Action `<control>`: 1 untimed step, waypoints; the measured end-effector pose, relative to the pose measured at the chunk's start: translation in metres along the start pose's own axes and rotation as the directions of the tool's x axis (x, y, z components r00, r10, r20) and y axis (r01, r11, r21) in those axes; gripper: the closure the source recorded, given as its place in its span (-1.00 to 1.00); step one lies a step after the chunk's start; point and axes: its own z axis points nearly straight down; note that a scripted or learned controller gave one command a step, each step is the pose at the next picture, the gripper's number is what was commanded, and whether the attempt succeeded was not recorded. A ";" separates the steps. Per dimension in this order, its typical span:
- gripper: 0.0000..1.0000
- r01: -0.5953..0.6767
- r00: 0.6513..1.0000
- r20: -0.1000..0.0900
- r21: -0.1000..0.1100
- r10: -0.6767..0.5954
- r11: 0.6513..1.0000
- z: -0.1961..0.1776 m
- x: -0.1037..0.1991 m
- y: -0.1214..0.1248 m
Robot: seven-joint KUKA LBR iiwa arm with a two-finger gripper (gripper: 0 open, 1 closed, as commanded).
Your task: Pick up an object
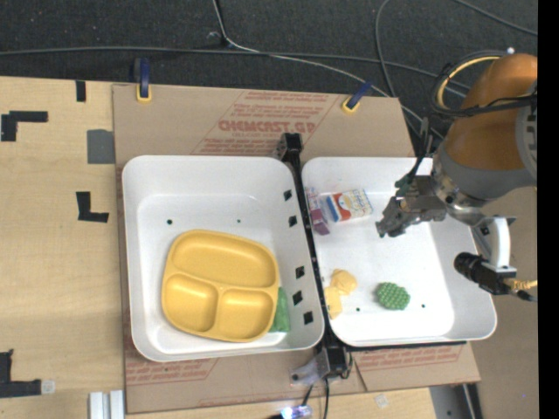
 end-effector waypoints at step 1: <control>1.00 -0.001 1.000 0.000 0.000 0.001 1.000 0.010 0.048 0.002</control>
